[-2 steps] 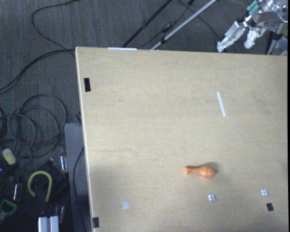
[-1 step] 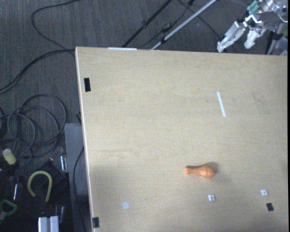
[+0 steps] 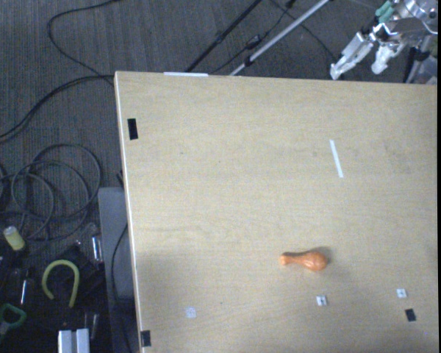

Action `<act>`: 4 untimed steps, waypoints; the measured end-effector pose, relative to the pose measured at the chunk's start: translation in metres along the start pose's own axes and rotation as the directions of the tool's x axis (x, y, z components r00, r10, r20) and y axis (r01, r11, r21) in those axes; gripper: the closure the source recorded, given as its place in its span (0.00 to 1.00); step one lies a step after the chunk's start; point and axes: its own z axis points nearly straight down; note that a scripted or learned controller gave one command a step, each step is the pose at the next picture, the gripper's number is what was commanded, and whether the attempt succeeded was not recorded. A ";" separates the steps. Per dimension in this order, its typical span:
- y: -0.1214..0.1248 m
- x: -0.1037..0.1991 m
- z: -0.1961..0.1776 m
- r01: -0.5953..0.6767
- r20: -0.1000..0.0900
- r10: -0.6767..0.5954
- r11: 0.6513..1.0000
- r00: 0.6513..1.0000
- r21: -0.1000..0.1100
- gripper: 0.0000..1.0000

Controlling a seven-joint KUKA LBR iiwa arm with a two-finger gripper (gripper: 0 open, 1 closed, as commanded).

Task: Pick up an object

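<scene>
An orange, pear-shaped object [image 3: 306, 260] lies on its side on the light wooden tabletop [image 3: 228, 182], toward the front right, its narrow end pointing left. My gripper [image 3: 357, 69] hangs at the top right, beyond the table's far edge and far from the orange object. Its two white fingers [image 3: 345, 59] stand apart, open, with nothing between them.
A thin white strip [image 3: 336, 159] lies on the table's right half. Small black and white markers [image 3: 321, 300] dot the front right, and a black tab [image 3: 132, 129] sits near the left edge. Cables [image 3: 44, 190] and tools cover the floor to the left; metal rods [image 3: 294, 20] cross behind.
</scene>
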 end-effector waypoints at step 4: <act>0.005 0.019 0.098 0.435 -0.002 -0.435 0.900 0.900 -0.002 0.00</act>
